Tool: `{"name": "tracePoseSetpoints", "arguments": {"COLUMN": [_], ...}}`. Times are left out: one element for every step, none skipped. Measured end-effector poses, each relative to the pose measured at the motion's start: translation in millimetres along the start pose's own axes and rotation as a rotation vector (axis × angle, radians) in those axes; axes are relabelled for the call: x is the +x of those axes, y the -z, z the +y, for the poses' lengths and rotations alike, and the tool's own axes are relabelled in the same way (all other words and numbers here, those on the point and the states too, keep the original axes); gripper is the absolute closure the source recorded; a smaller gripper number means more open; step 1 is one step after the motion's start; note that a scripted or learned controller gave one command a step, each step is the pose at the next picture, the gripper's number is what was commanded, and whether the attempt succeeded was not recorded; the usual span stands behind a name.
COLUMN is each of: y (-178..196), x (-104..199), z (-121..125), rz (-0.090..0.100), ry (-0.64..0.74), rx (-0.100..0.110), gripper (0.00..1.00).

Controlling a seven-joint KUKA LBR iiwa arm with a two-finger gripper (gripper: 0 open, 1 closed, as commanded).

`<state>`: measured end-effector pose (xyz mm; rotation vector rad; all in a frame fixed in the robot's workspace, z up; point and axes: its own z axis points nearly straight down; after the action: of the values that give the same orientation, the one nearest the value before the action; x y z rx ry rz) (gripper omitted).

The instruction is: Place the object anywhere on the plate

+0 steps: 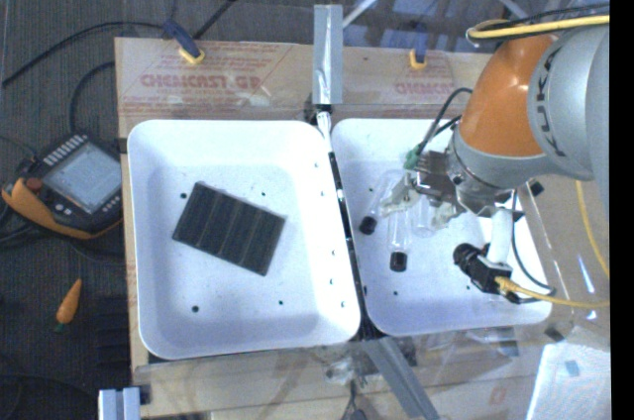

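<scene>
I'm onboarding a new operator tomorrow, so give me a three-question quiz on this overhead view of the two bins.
1. True or false: the dark ribbed plate lies in the left bin.
2. Over which bin does the gripper hang? A) left bin B) right bin C) neither
3. Fill in: the arm has an ______ band above its wrist.

Key: 1 true; 2 B; 3 orange.
</scene>
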<state>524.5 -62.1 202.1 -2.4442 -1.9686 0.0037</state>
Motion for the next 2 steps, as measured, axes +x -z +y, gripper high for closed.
{"name": "tracePoseSetpoints", "arguments": {"y": [-20,-1], "x": [106,197], "z": [84,99], "rz": [-0.004,-0.005], "ry": [-0.003,0.348], "rx": [0.001,-0.002], "gripper": [1.00,1.00]}}
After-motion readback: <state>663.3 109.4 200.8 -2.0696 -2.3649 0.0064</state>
